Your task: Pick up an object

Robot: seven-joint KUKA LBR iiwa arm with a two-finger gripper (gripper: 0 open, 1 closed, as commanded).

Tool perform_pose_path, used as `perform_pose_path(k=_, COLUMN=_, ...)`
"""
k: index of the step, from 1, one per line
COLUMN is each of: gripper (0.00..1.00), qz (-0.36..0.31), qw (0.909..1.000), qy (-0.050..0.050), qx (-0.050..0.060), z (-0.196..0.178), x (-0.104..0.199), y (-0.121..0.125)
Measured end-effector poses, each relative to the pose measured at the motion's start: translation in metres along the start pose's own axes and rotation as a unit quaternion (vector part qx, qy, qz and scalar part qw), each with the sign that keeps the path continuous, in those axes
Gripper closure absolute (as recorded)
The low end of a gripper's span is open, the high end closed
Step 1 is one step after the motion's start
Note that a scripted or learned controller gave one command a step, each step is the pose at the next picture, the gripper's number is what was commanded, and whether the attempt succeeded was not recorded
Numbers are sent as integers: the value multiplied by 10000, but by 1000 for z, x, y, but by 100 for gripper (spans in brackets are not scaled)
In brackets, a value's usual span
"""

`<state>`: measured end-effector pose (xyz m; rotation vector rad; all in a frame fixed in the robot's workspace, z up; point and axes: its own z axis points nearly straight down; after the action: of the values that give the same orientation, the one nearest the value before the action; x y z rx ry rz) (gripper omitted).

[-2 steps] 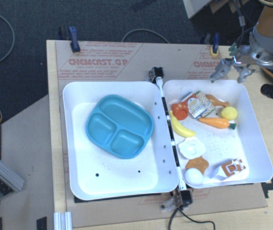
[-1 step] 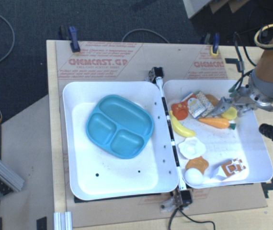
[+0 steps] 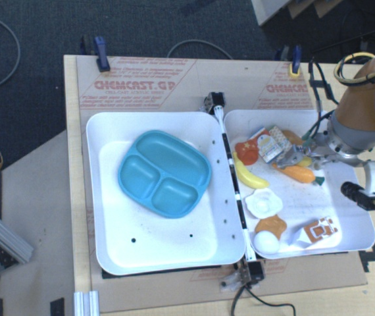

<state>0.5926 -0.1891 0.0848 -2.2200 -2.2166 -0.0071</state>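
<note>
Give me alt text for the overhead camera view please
A grey and orange robot arm reaches from the right into the right white bin, its gripper among toy foods: a carrot, tomato and banana. The left white bin holds a blue divided plate.

Blue sectioned plate point(image 3: 165, 172): smooth plastic, slight sheen. Two shallow white bins point(image 3: 108, 143): smooth plastic, semi-gloss. Bench top, brown printed cardboard sheet point(image 3: 135, 84): matt. Yellow banana point(image 3: 248, 176) and orange carrot-shaped toy point(image 3: 297, 173): glossy plastic. Small printed packet point(image 3: 276, 143): shiny wrapper.
</note>
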Motion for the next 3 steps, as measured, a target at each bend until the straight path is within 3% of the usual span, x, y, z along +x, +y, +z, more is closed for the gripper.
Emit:
perform_pose_path(k=1, gripper=0, qz=-15, qw=10000, qy=-15, qx=25, z=1, x=34, y=-33)
perform_pose_path(k=2, gripper=100, qz=-6, qw=10000, qy=-29, qx=-2, z=-10, x=32, y=-31)
perform_pose_path(k=3, gripper=100, qz=-27, qw=10000, qy=-14, qx=19, z=1, x=90, y=-60)
